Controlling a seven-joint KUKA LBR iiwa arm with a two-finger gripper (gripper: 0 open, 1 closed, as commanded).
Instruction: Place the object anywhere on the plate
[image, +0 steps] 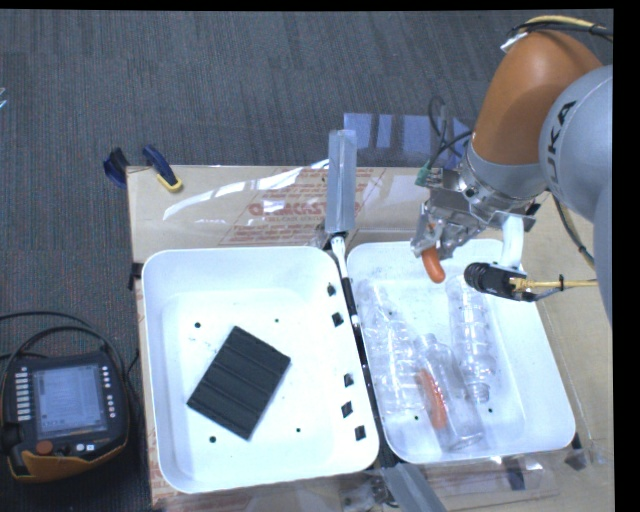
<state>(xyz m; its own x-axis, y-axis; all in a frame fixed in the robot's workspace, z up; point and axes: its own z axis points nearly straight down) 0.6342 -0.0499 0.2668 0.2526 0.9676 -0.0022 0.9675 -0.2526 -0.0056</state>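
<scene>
Jaws pinch small orange object (433, 266), gripper (436, 250) hanging above right bin (560, 400) far end. Black ribbed plate (239, 381) lies flat in left bin (160, 300), well left of right bin. Object lifted for carry across. Clear bottles (470, 345) clutter right bin floor.

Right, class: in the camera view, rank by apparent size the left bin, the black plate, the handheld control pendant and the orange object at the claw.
1. left bin
2. control pendant and black plate: similar, too close to rank
3. orange object, at the claw
</scene>
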